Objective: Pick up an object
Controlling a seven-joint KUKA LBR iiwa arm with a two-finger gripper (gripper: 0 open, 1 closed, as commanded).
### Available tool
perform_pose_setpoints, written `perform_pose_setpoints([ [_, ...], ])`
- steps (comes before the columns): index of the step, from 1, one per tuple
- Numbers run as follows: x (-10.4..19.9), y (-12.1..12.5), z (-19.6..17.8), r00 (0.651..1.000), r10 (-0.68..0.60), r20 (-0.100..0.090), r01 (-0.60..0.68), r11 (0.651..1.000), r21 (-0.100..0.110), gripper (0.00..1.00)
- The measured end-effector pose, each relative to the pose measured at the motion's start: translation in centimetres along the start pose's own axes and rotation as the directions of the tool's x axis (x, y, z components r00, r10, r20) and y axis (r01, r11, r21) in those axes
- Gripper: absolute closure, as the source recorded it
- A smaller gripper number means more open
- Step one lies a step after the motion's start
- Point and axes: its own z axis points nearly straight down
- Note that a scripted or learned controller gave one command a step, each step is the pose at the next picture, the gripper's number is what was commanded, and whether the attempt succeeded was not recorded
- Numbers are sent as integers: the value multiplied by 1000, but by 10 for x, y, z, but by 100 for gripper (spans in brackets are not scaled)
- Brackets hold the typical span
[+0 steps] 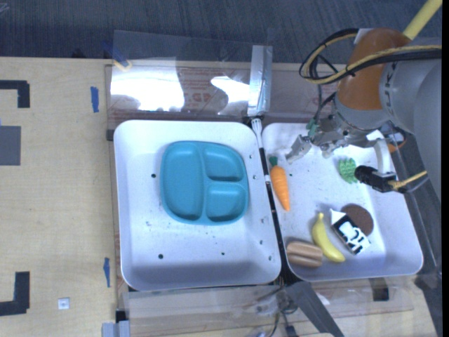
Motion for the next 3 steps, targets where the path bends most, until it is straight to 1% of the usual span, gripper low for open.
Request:
perform_pose_setpoints([
  [1, -61, -1, -12, 997, 71, 4, -71, 997, -8, 0],
  [2, -90, -43, 21, 988, 155, 1, -155, 988, -2, 0],
  [3, -90, -41, 8, 988, 155, 2, -155, 988, -8, 100],
])
